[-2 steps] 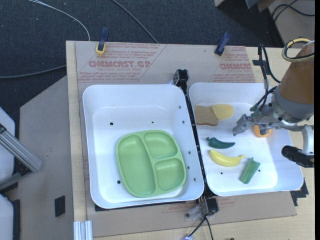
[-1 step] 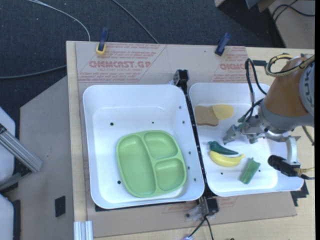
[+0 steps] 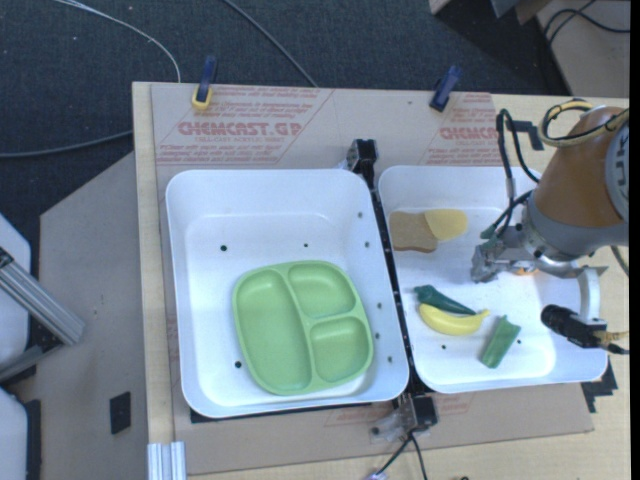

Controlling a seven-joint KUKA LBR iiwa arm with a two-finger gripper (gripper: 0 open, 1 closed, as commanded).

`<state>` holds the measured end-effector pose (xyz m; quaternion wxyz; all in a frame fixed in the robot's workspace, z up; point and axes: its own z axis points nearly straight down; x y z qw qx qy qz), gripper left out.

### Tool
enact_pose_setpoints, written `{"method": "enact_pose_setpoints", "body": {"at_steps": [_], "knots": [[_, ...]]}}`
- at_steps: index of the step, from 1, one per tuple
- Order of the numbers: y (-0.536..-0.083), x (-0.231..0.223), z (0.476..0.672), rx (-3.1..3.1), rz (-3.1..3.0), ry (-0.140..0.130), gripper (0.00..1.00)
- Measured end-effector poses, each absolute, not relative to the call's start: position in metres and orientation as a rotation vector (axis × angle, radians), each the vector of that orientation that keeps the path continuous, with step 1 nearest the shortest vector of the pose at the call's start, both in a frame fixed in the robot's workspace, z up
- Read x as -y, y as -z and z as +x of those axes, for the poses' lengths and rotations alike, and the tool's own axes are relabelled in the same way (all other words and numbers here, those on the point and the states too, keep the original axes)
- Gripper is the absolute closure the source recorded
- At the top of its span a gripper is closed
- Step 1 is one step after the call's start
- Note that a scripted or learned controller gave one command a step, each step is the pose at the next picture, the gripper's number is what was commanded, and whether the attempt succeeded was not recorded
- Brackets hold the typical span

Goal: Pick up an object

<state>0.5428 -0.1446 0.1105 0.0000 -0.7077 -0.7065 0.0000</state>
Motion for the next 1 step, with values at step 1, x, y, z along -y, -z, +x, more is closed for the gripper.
{"method": "enact_pose_setpoints", "body": {"at_steps": [1], "knots": [[-0.1511,0.143,0.5401,2.222,-2.223,0.001,1.0]]}}
